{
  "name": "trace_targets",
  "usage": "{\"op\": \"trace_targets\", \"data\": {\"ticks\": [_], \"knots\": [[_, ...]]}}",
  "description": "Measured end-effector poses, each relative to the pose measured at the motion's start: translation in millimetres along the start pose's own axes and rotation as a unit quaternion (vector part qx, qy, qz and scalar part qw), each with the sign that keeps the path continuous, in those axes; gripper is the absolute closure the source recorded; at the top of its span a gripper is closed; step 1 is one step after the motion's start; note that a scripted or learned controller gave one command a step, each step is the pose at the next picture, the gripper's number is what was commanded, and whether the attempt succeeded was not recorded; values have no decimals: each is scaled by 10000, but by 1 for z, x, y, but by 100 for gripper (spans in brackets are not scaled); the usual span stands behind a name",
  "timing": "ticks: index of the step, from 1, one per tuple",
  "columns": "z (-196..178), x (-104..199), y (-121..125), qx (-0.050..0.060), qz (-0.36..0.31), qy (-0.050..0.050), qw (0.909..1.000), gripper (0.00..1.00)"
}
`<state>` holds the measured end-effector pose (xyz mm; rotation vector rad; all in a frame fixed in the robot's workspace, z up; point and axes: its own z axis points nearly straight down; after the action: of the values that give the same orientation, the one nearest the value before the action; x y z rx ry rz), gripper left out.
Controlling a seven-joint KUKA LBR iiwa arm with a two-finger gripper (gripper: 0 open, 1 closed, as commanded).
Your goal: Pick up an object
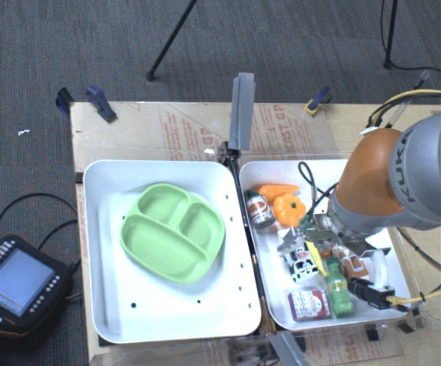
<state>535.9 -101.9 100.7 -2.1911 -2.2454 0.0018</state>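
- The gripper [300, 244] is low in the right bin [281, 311], right over the small black-and-white toy cow [303, 264].
- I can't tell whether the claw has hold of anything.
- Nothing looks lifted yet, so the pick seems barely started.
- The green divided plate [173, 231] sits in the left bin [106, 296].

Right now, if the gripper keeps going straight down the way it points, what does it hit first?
Probably the black-and-white cow toy, right below the gripper in the right bin. The small can and orange pumpkin sit just beyond; depth is unclear.
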Motion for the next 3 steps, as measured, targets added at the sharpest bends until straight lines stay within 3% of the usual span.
{"op": "trace_targets", "data": {"ticks": [1, 2, 3], "knots": [[-43, 8, -38, 7, -867, 0, 9962, 0], [-30, -2, -48, 1, -1863, -1, 9825, 0], [-109, -2, 9, -11, -1491, -10, 9888, 0]]}}
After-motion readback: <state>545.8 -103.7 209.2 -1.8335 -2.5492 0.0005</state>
